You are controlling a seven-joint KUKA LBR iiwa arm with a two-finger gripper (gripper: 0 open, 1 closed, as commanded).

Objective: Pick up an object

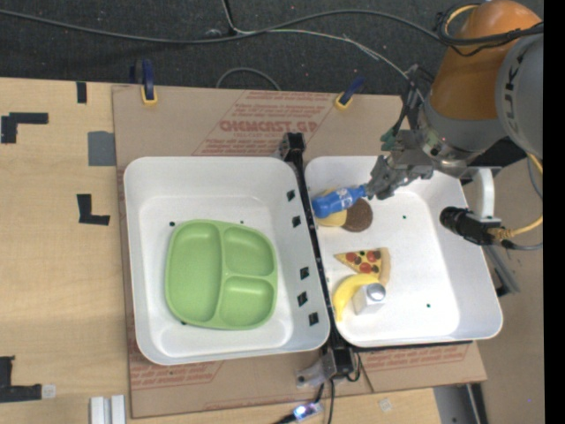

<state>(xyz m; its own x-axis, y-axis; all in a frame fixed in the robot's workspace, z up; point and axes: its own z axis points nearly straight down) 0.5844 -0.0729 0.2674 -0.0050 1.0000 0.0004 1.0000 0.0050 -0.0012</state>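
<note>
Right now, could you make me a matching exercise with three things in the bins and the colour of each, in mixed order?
Things:
1. divided plastic plate in the left bin
2. small plastic bottle in the right bin
3. curved toy banana in the right bin

Colours:
A. yellow
B. green
C. blue

Pairs: 1-B, 2-C, 3-A

Red "CHEMGEAR GR…" print on cardboard sheet (256, 122)
</note>
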